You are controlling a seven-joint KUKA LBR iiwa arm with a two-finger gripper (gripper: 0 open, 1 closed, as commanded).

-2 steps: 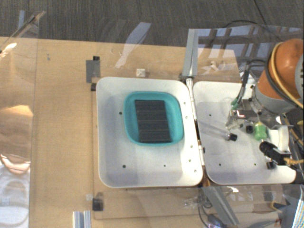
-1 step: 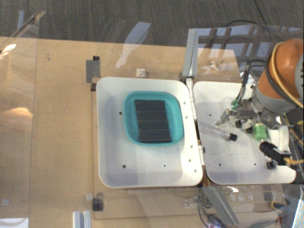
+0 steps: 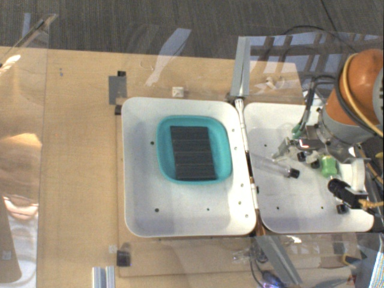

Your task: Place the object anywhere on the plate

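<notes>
Jaws unclear; gripper (image 3: 302, 144) over right bin (image 3: 270, 212), green object (image 3: 327, 165) beside.

Teal plate (image 3: 194, 149) in left bin (image 3: 139, 203)

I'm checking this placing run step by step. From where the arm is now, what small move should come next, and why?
Probably a short drop onto the green object in the right bin. The gripper is over that bin, near the object, while the teal plate with its dark mat lies in the left bin, so nothing has been carried across.
</notes>
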